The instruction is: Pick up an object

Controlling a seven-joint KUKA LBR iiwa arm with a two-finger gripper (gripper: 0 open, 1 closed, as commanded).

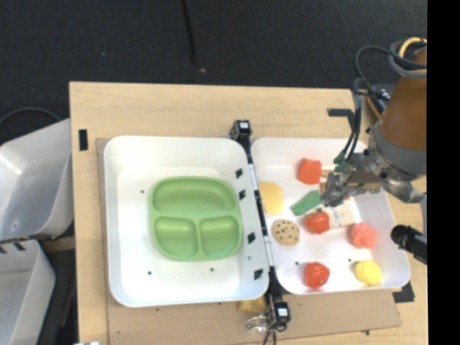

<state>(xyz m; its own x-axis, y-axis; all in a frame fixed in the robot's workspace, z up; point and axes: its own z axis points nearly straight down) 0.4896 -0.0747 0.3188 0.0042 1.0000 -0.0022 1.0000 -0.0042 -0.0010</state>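
The two-finger gripper (pixel 332 191) hangs low over the right white bin (pixel 282 270), at the upper end of a green oblong toy (pixel 306 203) near the bin's middle (a divided green plate (pixel 195 216) fills the left bin (pixel 129 279)); whether it grips I cannot tell.

Arm (pixel 402 121) enters from three o'clock, orange band uppermost, wrist angled down toward nine o'clock. Gripper (pixel 332 192) sits low; finger state apparently obscured by the wrist body.
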